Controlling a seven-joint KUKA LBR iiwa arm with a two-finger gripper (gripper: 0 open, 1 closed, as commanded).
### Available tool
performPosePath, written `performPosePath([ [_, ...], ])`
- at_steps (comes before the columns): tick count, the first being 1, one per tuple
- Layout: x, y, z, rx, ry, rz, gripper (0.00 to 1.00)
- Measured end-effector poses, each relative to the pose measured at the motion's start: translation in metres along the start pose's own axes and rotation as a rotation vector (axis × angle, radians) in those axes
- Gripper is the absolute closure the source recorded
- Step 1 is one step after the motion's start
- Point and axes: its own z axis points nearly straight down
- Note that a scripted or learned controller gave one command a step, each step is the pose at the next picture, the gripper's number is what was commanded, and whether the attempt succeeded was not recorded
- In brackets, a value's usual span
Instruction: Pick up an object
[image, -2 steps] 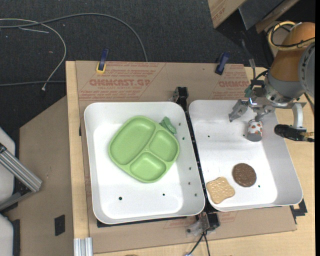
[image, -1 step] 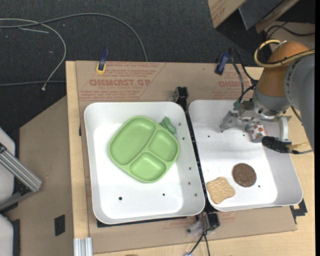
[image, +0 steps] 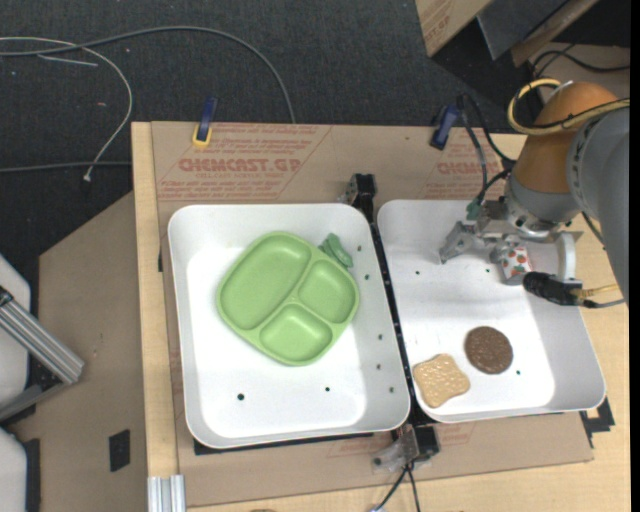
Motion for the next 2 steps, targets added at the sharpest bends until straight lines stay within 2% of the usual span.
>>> performPosePath([
  [1,0.0,0.001,-0.012,-0.003,-0.001,-0.001,1.0],
  [2,0.01,0.001,-0.068,-0.009,-0.003,-0.001,1.0],
])
